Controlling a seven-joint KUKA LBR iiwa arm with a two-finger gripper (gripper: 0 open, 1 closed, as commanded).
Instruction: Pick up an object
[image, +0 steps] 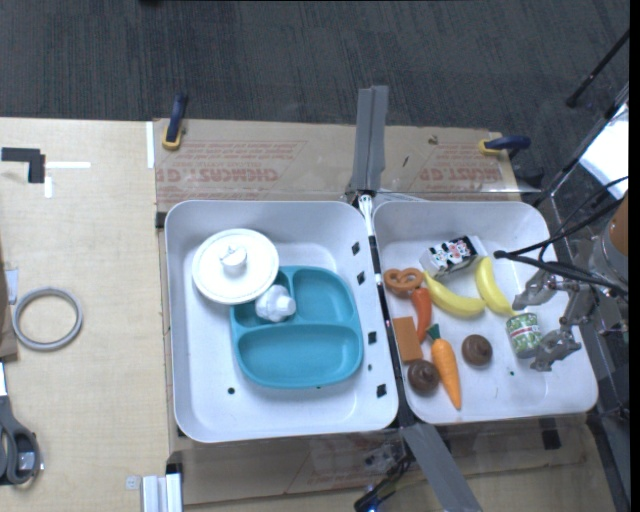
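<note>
Green-labelled can upright in right bin, long axis vertical, between spread claw fingers.

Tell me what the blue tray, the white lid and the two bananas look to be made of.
Blue tray: likely moulded plastic, smooth with a soft sheen, rounded compartment walls.
White lid: plastic or possibly ceramic; uniform matte white with a centre knob, hard to tell apart.
Bananas: probably toy plastic; even, unblemished yellow and a slight gloss, though real fruit cannot be ruled out.
</note>
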